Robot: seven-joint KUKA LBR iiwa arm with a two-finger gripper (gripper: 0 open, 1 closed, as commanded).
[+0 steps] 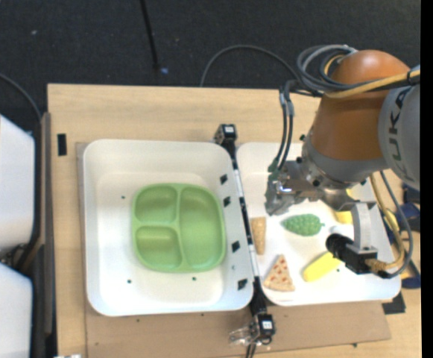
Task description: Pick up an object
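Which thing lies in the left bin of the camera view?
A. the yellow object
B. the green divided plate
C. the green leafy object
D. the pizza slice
B: the green divided plate lies alone in the left bin, while the pizza slice, the yellow object and the green leafy object all lie in the right bin.

From my screen I see the arm [365,118] as a bulky rounded body, its top a glossy orange dome [361,88] and the shell below it grey, with part of dark lettering on the grey casing at the right. A bundle of grey and black cables [320,62] loops over the dome, and one thin dark cable [283,136] hangs down its left side. The wrist ends in a cluster of bare metal parts [291,189], with a black fitting and yellowish wiring lower right.
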